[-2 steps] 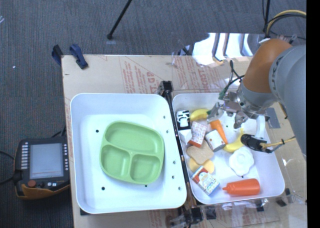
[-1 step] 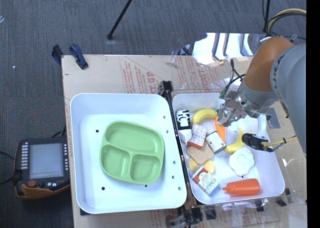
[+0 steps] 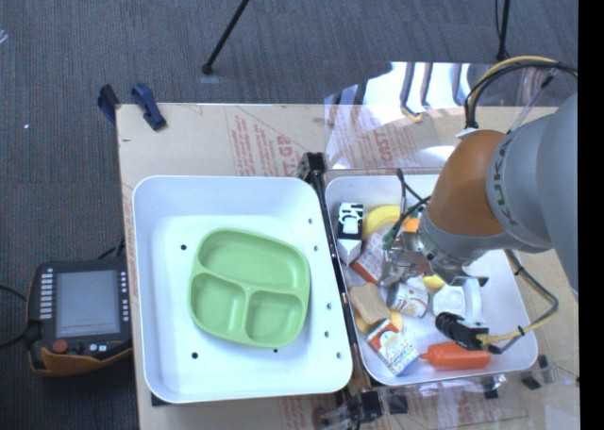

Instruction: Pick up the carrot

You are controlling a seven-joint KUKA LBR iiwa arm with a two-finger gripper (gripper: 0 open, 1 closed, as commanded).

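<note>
Your gripper point(image 3: 408, 272) sits over clutter well short of the carrot point(image 3: 456, 356) by the right bin's point(image 3: 525, 310) near wall, so it may grab a neighbour.

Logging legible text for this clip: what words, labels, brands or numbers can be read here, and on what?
"KUKA": on the grey arm, running vertically beside the orange band.
Red print on the cardboard under the bins: upside down, too blurred to read.
Food packets in the right bin: print too small.
Pendant screen: unreadable.
</note>
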